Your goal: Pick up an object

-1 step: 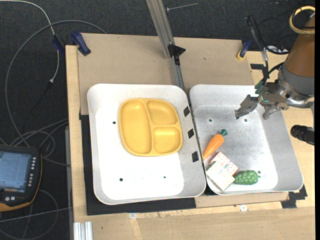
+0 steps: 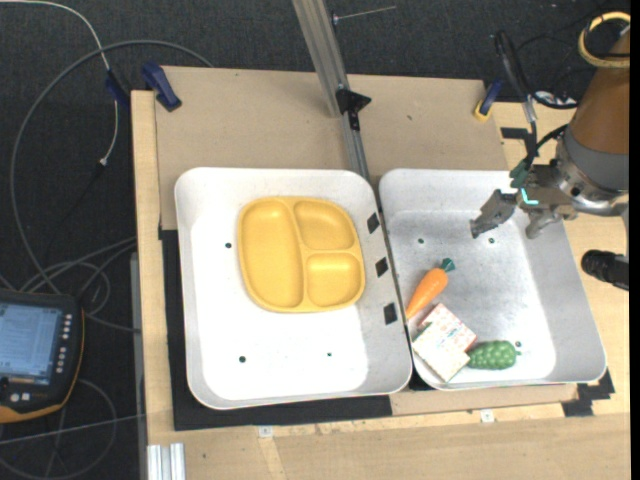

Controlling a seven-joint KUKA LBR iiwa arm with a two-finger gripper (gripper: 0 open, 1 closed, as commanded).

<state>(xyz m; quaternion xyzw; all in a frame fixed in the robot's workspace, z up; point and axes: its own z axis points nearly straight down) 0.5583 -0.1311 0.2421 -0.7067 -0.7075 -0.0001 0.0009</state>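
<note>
- The arm (image 2: 600,133) comes in from the right, and the edge of the picture cuts most of it off.
- The gripper (image 2: 520,213) hangs over the top part of the right bin (image 2: 560,308). Its jaws are spread apart with nothing between them.
- The two fingers (image 2: 490,216) are dark and small, so their tips are hard to see well.
- A carrot (image 2: 428,289) lies near the middle of the right bin. It is orange with a little green top, and it lies at a slant. It is below and to the left of the gripper, apart from it.
- A small box (image 2: 443,340) lies just below the carrot. It is white with some red and yellow on it. The print on it is too small to read. Its lower corner seems to sit over the edge of the bin.
- A bumpy green toy (image 2: 493,355) lies right beside the box, near the bottom edge of the bin. I cannot tell what food it is.
- A yellow plate (image 2: 299,253) with three parts sits in the left bin (image 2: 210,348).
- Both bins sit on the desk (image 2: 250,118).
- A screen (image 2: 35,353) at the left side is partly cut off.
</note>
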